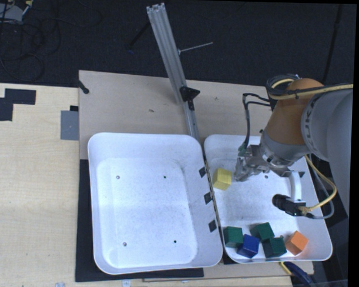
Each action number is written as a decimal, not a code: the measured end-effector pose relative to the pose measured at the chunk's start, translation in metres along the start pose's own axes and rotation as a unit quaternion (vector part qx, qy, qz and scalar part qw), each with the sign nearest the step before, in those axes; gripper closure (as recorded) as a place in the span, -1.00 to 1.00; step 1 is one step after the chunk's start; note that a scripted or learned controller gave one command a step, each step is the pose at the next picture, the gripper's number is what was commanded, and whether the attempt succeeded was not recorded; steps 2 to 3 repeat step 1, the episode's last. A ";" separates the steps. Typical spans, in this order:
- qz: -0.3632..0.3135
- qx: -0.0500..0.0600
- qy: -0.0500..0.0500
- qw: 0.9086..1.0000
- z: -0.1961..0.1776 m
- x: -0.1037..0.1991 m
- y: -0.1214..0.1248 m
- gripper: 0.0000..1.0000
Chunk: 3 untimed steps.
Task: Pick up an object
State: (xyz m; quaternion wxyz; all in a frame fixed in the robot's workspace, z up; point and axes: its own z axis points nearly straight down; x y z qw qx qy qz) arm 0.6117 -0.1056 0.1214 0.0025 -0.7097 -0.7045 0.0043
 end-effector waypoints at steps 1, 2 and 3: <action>-0.006 -0.008 0.002 1.000 -0.082 0.038 0.006 1.00; -0.006 -0.008 0.002 1.000 -0.082 0.038 0.006 1.00; -0.006 -0.008 0.002 1.000 -0.082 0.038 0.006 1.00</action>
